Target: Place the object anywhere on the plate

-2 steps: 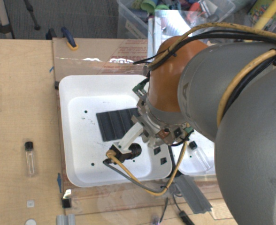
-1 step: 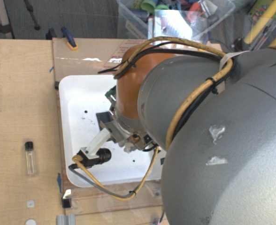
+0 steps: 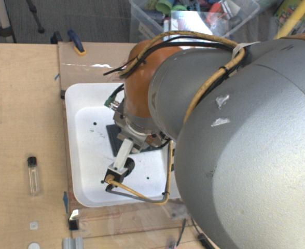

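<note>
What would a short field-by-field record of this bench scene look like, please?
arm: grey robot arm with orange band, reaching over the bin
bin: shallow white plastic bin on the pale wooden bench
in bin: dark grey flat piece, partly hidden under the arm; identity unclear
on bench: small clear vial with black cap, left of the bin
behind: clear plastic tub of colourful items
</note>
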You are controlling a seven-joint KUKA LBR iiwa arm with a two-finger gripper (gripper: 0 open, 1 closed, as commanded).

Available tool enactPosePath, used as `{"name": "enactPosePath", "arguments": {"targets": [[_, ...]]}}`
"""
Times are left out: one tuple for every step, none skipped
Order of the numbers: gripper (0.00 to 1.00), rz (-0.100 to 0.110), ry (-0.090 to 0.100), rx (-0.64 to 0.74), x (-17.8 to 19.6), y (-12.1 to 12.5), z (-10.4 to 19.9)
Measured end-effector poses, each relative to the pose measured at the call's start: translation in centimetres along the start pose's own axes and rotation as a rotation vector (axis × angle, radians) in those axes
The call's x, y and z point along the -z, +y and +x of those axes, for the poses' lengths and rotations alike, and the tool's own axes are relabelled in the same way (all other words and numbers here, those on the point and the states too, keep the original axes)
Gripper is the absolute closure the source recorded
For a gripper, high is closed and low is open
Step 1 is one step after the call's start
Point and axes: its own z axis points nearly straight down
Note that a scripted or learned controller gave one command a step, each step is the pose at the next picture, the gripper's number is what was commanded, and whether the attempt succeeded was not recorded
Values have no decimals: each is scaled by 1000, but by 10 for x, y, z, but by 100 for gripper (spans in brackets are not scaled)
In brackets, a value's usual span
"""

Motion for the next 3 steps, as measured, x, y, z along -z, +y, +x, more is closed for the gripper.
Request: {"name": "enactPosePath", "arguments": {"targets": [[100, 1, -1, 138, 40, -37, -20], [100, -2, 1, 155, 78, -14, -2], [100, -5, 3, 369, 111, 74, -35]]}}
